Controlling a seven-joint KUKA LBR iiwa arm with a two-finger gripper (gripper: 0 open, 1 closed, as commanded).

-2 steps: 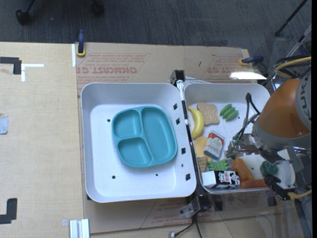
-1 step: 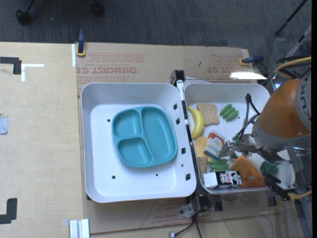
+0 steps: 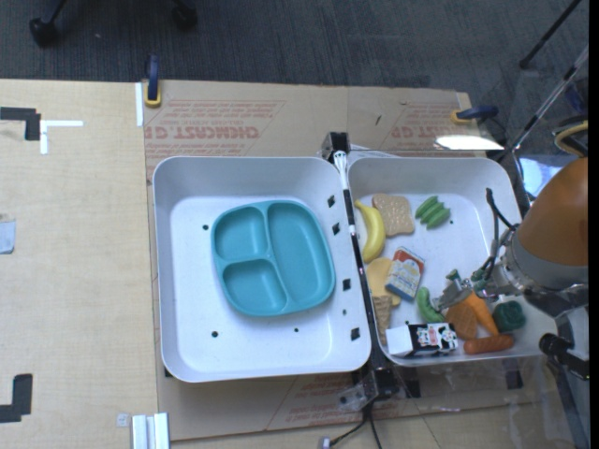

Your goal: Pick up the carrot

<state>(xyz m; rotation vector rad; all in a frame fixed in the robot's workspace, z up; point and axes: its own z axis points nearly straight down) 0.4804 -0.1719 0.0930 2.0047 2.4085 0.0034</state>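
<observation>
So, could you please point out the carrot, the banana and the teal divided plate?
carrot (image 3: 474, 317): camera view, middle of its orange body.
banana (image 3: 372, 231): camera view, middle of its curve.
teal divided plate (image 3: 298, 248): camera view, floor of its right compartment.

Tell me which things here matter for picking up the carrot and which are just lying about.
Part of the job:
carrot, low in the right bin
gripper, just above it

Just lying about:
banana
bread slice
green beans
small carton
milk box
sausage
teal divided plate in the left bin
</observation>
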